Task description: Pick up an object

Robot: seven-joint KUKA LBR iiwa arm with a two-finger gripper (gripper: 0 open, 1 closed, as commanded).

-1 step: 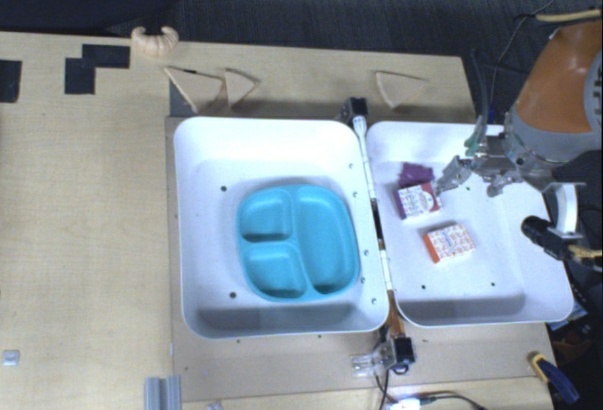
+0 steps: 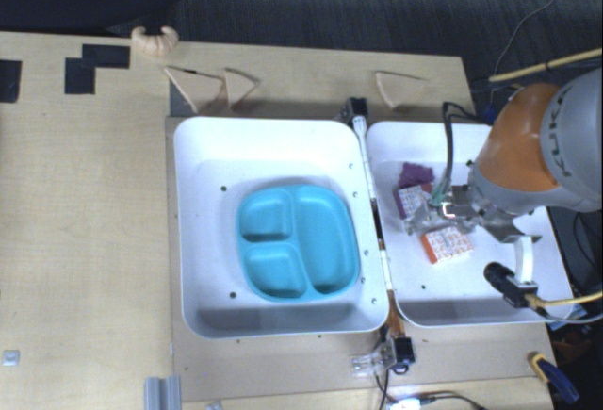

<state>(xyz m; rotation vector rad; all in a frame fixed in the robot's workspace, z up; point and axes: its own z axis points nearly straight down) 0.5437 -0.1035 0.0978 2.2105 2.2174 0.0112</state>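
Starting at the left of the frame, the pale wooden bench (image 2: pixel 85 238) lies bare. Next comes the left shallow white plastic bin (image 2: pixel 203 154), which holds a blue three-compartment plastic plate (image 2: pixel 300 240) lying flat near its middle. The right shallow white plastic bin (image 2: pixel 415 300) holds the likelier targets. A small dark purple crumpled piece (image 2: pixel 415 175) sits toward the upper part, a pale pink-and-white packet (image 2: pixel 409 202) lies just below it, and an orange-and-white flat packet (image 2: pixel 448 246) lies lower and a little to the right.

The two-finger gripper (image 2: pixel 443 208) is down inside this bin, between the pink packet and the orange one and close to both. Whether it is wide, narrow or closed on anything cannot be told from this slant. The grey arm with its orange band (image 2: pixel 523 149) covers the bin's right side.

The step in hand looks like the reach and descent onto a packet, with nothing visibly lifted (so the pick is not yet done). The next move probably calls for closing squarely on one packet, likely the orange one, and then rising straight up clear of the bin wall.
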